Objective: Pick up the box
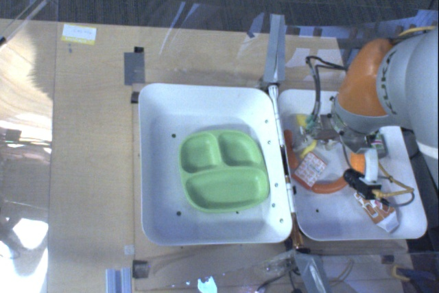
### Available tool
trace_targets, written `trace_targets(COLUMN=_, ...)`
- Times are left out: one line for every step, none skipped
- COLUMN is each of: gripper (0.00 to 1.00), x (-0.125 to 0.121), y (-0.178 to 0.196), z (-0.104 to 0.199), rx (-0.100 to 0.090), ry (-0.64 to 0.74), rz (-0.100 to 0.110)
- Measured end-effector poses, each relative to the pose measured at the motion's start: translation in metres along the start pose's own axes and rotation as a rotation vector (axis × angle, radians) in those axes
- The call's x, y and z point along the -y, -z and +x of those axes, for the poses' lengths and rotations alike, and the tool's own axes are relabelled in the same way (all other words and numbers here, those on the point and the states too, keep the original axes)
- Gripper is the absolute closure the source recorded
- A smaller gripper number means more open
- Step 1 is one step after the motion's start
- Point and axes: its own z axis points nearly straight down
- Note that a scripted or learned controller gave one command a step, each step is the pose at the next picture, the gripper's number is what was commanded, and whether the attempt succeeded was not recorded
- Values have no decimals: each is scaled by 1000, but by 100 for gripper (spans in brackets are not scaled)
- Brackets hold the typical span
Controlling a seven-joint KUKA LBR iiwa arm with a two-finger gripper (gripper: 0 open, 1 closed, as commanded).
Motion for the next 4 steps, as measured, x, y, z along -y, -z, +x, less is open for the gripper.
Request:
trace_targets(gripper=0, x=-9, y=-1, z=-1, rx=-2, ry=4, rz=0)
trace_targets(gripper=0, x=1, y=0, z=1, rx=3, ry=-6, rz=-6)
trace_targets(gripper=0, x=49, y=1, z=-1, rx=-3, ry=-15, rz=-5)
trace_targets(gripper=0, x=67, y=1, z=-1, rx=-2, ry=46, rz=-10)
